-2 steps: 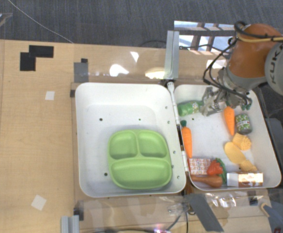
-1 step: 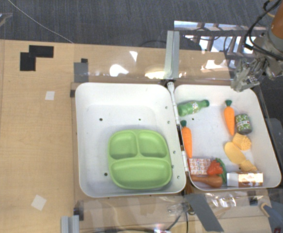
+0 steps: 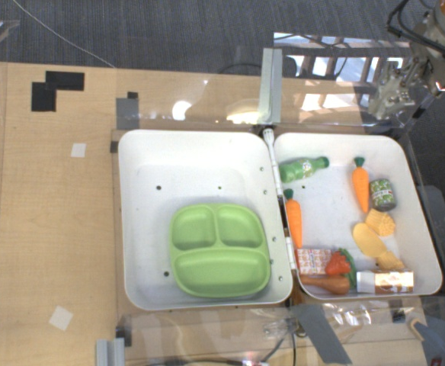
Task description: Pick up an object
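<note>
Nothing sits in the tool [image 3: 394, 97]; the candidates for picking all lie in the right-hand white bin [image 3: 413, 174], below the tool in the view and apart from it. Closest beneath it are an orange toy carrot [image 3: 360, 186] and, just beside that, a small dark can [image 3: 382, 194]; farther down come yellow chip-like pieces [image 3: 376, 235] and a white tube with a brown label [image 3: 385, 281] lying along the bin's near wall. Down and to the left of the tool a green bottle [image 3: 302, 168] lies on its side near the divider, with a second carrot [image 3: 292, 216] below it, then a small printed carton [image 3: 309, 260], a red strawberry-like piece [image 3: 338, 264] and a brown sausage-like piece [image 3: 328, 284] crowded in the near corner. The tool itself hangs over the far right edge of that bin, by the clear back wall — whether its jaws stand wide or narrow I cannot tell, since metal parts and glare blur them. Well off to its lower left, the other white bin [image 3: 146, 166] carries a green divided plate [image 3: 219, 249]. Both bins rest on the pale wooden counter [image 3: 47, 227].
</note>
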